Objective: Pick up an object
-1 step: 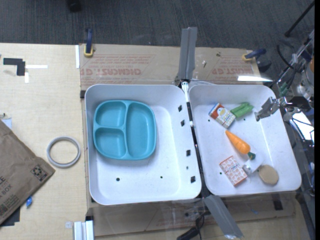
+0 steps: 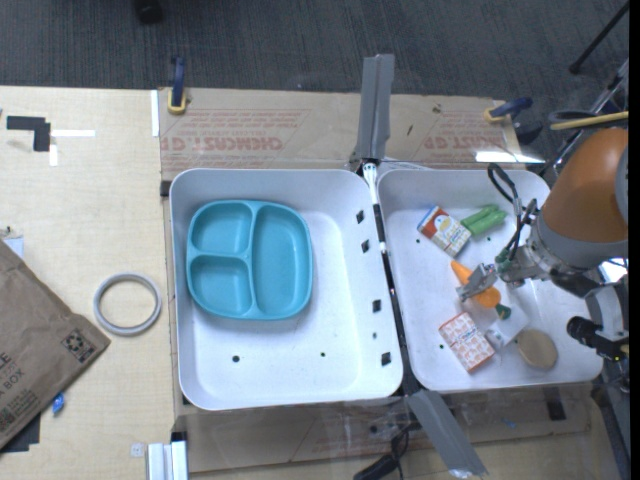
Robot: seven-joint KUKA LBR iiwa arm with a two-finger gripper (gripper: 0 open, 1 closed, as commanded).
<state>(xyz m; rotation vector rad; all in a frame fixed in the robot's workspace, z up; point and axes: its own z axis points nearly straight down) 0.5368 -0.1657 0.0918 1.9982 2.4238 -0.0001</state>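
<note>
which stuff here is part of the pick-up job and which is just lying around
Job:
pincer
small orange piece at its tip
red-and-white carton
green tube
red-patterned flat packet
round tan object

Lying about:
blue three-compartment plate in the left bin
grey tape ring
brown cardboard box

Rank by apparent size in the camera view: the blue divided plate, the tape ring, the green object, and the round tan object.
1. blue divided plate
2. tape ring
3. green object and round tan object: too alike to rank.
</note>
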